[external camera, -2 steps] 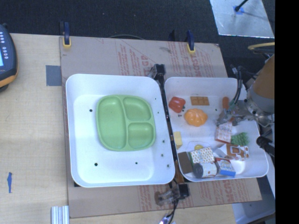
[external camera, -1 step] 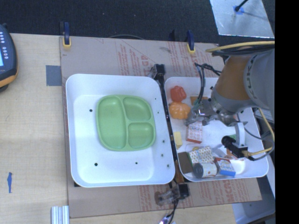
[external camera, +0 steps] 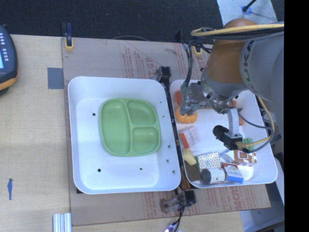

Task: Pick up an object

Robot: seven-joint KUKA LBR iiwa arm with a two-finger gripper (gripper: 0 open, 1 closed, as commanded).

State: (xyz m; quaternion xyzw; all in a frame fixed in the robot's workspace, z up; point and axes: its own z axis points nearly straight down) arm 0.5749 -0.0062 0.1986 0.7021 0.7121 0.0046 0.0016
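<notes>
The pick looks to be at its grasping stage and not yet done: the gripper (external camera: 189,104) is low in the far left corner of the right bin (external camera: 270,170), right over an orange thing (external camera: 187,116) that seems to be the target. That orange thing appears to rest on the bin floor, directly under the gripper and perhaps touching it. The metal of the wrist hides the contact, so I cannot tell how wide the gripper stands or whether it has anything in its hold. Judging from this, closing on the thing and lifting it clear are what remain. Just beyond the orange thing, toward the near edge of the bin, lies a red and white packet (external camera: 189,138), and past that a small yellow piece (external camera: 188,157) against the bin wall. Farther from the gripper, a patterned packet (external camera: 208,159), a dark can (external camera: 206,176), a blue bit (external camera: 235,179) and a red and white carton (external camera: 244,157) crowd the near end of the same bin. Well apart from the gripper, in the left bin (external camera: 72,129), sits a green divided plate (external camera: 129,127), alone. Farthest off, at the desk (external camera: 29,129) edge, lies a handheld controller (external camera: 7,57).
</notes>
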